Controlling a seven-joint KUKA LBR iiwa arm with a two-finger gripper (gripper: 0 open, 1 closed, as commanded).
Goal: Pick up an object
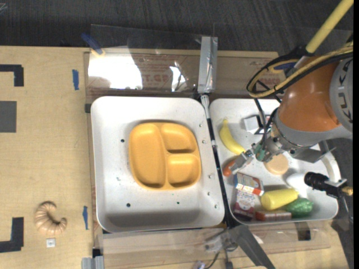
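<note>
My gripper point(248, 158) hangs low over the middle of the right bin point(331, 156), below the grey and orange arm. A yellow banana point(230, 138) lies just up and left of it. Touching its left end is a small orange-red piece point(228, 167). A tan round disc point(276, 164) lies just right of the gripper. Below it are a red and white packet point(247, 191), a yellow oblong block point(279, 198) and a green lumpy thing point(301, 207). I see nothing held in the gripper.
The left bin point(106, 150) holds a yellow divided plate point(165, 154). A pale curled pastry toy point(50, 217) lies on the wooden bench at far left. A small white piece point(249, 122) sits near the right bin's back. The arm covers that bin's upper right.
</note>
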